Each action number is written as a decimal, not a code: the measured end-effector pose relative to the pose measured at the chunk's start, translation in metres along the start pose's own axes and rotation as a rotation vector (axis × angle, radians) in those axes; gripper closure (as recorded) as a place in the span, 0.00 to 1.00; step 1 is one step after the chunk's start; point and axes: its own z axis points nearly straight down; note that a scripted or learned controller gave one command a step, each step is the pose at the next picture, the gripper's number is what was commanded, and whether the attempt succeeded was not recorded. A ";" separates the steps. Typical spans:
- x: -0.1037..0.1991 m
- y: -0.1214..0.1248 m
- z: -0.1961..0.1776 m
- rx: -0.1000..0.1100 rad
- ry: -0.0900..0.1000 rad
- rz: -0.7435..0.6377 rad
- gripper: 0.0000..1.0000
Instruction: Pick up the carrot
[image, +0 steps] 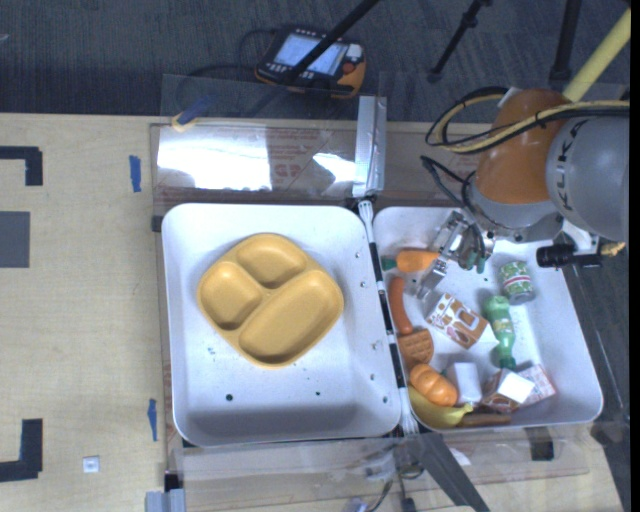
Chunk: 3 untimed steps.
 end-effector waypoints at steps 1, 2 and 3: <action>-0.004 0.002 -0.013 -0.009 -0.018 0.002 1.00; -0.002 0.001 -0.011 -0.005 -0.008 0.001 0.00; -0.004 0.003 -0.024 -0.012 -0.020 0.003 1.00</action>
